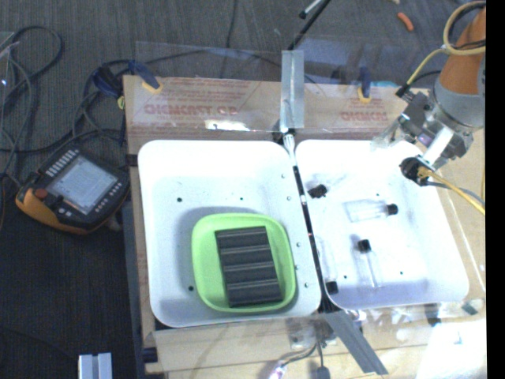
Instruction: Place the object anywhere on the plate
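A light green square plate [203, 247] lies in the left bin [162, 212], toward its front. A dark grey ribbed block [248, 265] rests flat on the plate and covers most of its middle. My gripper [407, 129] hangs over the far right corner of the right bin [442, 235], well away from the plate and the block. I see nothing held in it.
The right bin holds small items: a clear tube with a black cap [371, 209], a second one [365, 257], a small black piece [317, 189] near the divider and another [331, 287] at the front left corner. A teach pendant [75, 188] lies left of the bench.
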`<control>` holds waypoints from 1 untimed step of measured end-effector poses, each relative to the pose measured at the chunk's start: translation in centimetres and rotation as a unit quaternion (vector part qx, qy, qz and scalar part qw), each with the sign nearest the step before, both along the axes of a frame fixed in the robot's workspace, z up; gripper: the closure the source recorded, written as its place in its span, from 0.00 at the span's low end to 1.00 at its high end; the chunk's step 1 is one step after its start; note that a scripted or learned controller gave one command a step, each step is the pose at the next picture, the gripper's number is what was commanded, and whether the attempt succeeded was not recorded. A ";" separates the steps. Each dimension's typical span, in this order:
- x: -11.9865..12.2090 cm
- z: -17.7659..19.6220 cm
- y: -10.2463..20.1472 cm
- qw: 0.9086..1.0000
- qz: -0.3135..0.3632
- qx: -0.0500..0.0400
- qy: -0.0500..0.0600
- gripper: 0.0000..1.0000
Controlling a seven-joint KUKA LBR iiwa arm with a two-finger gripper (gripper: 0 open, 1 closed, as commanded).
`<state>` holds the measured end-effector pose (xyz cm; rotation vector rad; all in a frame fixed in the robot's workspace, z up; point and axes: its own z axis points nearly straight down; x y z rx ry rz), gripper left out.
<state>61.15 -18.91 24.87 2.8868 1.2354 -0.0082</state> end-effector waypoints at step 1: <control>0.9 4.8 0.8 0.999 -0.032 0.001 -0.001 0.00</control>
